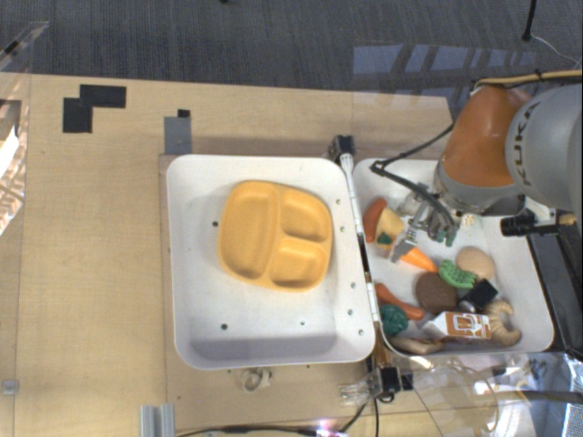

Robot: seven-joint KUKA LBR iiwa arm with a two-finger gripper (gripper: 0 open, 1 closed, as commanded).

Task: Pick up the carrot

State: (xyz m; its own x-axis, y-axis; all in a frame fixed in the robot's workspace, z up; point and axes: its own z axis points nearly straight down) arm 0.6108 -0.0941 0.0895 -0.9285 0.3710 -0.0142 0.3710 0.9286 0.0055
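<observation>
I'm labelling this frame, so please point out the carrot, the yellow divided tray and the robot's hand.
carrot (420, 260): camera view, middle of its orange body.
yellow divided tray (248, 230): camera view, floor of its large left compartment.
hand (407, 241): camera view, between its fingertips, just above the carrot.

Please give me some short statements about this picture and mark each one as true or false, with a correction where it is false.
1. The yellow tray lies in the left bin. True.
2. The carrot lies in the left bin. False: it lies in the right bin, among other toy foods.
3. The hand is above the right bin, close to the carrot. True.
4. The yellow tray is filled with food. False: its compartments show nothing in them.
5. The arm enters from the left side. False: it enters from the right.
</observation>
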